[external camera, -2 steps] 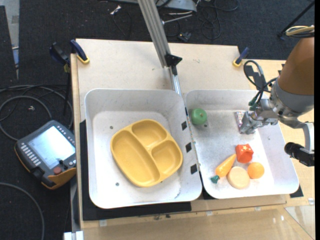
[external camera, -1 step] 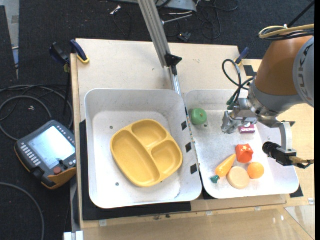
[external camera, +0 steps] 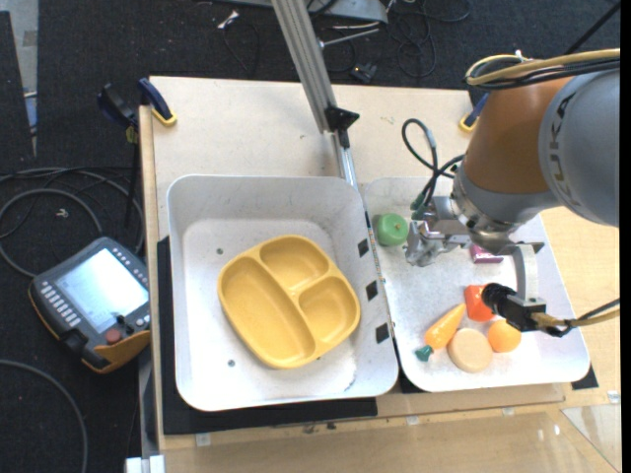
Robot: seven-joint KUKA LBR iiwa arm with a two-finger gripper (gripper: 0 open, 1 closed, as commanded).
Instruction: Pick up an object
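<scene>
My gripper (external camera: pixel 426 249) hangs low over the right bin (external camera: pixel 552 363), near its back left part. A green round piece (external camera: pixel 391 229) lies just to the left of it, apart from it. Toward the bin's front lie an orange carrot (external camera: pixel 443 326), a beige round object (external camera: pixel 470 350), a red piece (external camera: pixel 477 302) and an orange ball (external camera: pixel 504 336). A small pink item (external camera: pixel 485 256) peeks out under the wrist. I see nothing between the fingers.
The left bin (external camera: pixel 197 264) holds a yellow divided plate (external camera: pixel 288 300). A metal pole (external camera: pixel 308 57) slants in from the top to the bins' shared edge. A teach pendant (external camera: pixel 91 302) lies on the floor at the left.
</scene>
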